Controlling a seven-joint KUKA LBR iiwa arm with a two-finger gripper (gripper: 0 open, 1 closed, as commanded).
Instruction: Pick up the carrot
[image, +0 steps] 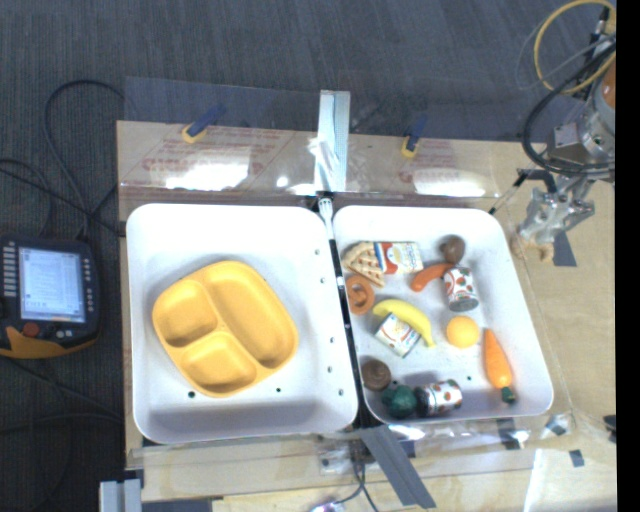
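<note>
Two white bins side by side on the bench. Left bin (150, 400) holds a yellow compartment tray (224, 326), tilted, three wells. Right bin (530, 330) crowded with toy food. The carrot (497, 362) lies at roughly 4 o'clock in the right bin, close to the right wall, orange body running lengthwise with the green tip toward the near edge, untouched. An orange ball (461, 331) sits just beside it at its 10 o'clock; a banana (406, 315) lies near the bin's middle with a small carton (397, 336) touching it. A second, redder carrot-like piece (432, 275) sits at 12 o'clock next to a can (460, 289) and a brown round item (452, 246). Waffle (361, 262) and a packet (400, 257) at 11 o'clock; another can (440, 397) and a dark green item (401, 401) at 6 o'clock. Gripper (552, 218) hangs outside the right bin, at 2 o'clock from it, over bare bench, well apart from the carrot; it grips no object, finger spread cannot tell. A handheld pendant (48, 295) lies at far 9 o'clock.
</note>
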